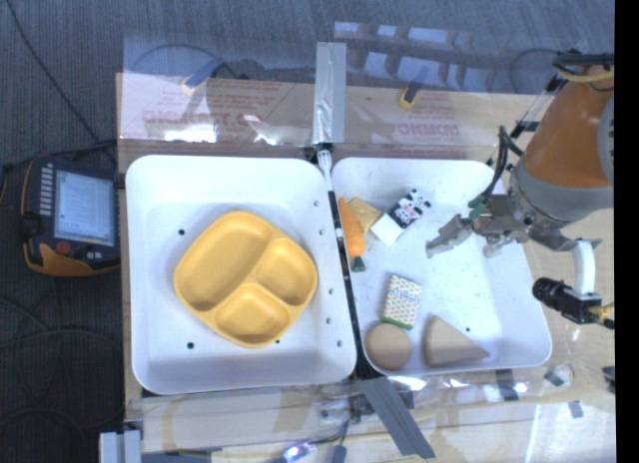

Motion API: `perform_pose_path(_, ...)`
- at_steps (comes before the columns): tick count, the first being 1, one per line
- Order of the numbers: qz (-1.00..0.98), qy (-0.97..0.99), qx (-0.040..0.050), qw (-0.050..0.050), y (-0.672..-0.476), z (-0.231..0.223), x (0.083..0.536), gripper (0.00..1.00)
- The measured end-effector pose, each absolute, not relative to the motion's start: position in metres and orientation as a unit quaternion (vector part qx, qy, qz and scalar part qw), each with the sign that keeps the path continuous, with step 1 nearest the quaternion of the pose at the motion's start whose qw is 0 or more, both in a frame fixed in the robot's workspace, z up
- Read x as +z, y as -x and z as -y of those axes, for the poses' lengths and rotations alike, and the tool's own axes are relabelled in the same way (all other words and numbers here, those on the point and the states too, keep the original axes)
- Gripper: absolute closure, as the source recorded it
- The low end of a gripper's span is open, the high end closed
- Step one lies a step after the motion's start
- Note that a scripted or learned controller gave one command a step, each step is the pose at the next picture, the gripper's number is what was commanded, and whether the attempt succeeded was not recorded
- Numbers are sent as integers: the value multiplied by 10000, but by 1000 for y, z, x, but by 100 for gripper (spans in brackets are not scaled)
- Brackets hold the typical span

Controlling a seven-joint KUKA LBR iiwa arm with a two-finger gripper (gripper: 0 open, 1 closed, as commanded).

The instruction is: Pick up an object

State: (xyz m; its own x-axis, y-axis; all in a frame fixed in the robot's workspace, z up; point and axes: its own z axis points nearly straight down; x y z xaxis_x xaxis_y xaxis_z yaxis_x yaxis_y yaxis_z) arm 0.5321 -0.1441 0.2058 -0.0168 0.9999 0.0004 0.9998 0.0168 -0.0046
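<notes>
Over the right bin (519, 296) the claw (451, 233) hangs spread and pinches nothing. Nothing is picked yet: the carrot (350, 234), box (402, 299), egg (388, 345) and wedge (449, 342) lie on the bin floor. The whole grasp remains.

This was a robotics lab or test cell rather than a home or shop. A grey industrial arm with an orange band (569, 142) reached over the worktop (250, 112) from its right edge. Two shallow white bins (140, 281) sat side by side on it, with clear sheeting taped along the far edge. A teach pendant (70, 217) with a lit screen lay on dark carpet (60, 72) off the left edge, cables trailing around it.
</notes>
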Motion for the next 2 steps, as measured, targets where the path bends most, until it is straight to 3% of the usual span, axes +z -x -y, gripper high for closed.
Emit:
perform_pose_path(1,6944,7195,-32,-52,-501,98,89,0)
perform_pose_path(2,6941,7199,-40,-44,-502,97,96,100)
